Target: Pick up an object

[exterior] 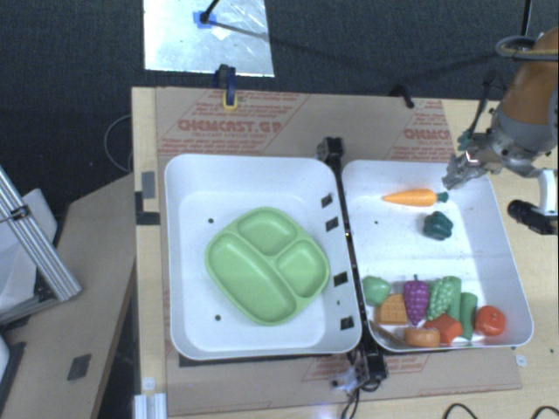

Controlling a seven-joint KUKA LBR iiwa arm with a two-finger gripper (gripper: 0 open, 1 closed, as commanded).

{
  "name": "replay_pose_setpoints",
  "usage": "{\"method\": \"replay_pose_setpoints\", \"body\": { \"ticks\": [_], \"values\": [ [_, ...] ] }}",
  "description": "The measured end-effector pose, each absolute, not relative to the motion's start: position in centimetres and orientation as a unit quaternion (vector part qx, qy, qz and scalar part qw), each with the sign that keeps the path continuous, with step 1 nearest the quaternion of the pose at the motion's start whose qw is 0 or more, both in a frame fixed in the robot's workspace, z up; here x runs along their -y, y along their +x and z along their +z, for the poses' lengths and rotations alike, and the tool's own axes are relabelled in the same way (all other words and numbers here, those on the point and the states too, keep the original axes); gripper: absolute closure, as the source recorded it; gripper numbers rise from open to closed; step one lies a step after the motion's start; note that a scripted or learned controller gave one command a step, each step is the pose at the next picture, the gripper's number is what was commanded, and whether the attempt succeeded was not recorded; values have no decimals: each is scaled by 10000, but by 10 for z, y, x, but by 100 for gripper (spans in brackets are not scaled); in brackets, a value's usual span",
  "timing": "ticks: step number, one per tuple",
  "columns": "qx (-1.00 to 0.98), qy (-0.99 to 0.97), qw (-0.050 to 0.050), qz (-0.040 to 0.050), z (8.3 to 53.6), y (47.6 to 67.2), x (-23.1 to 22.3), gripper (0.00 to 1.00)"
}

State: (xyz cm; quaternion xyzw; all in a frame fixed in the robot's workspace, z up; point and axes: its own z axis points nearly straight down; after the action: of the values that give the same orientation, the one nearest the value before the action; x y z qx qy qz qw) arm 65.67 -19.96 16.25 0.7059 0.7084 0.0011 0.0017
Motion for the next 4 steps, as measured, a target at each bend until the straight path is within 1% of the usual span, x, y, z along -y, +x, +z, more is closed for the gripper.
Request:
{"method": "replay_pose_setpoints", "body": {
  "ticks": [1, 2, 3, 4],
  "values": [
    [-7091, 7051, 25, 16, 224, 652, 195, 100],
    [-7093, 7050, 14, 8, 225, 653, 195, 100],
    [-7096, 7046, 0, 2, 221, 638, 137, 100],
    [-7099, 7043, -5, 1, 213, 618, 90, 100]
  ]
}}
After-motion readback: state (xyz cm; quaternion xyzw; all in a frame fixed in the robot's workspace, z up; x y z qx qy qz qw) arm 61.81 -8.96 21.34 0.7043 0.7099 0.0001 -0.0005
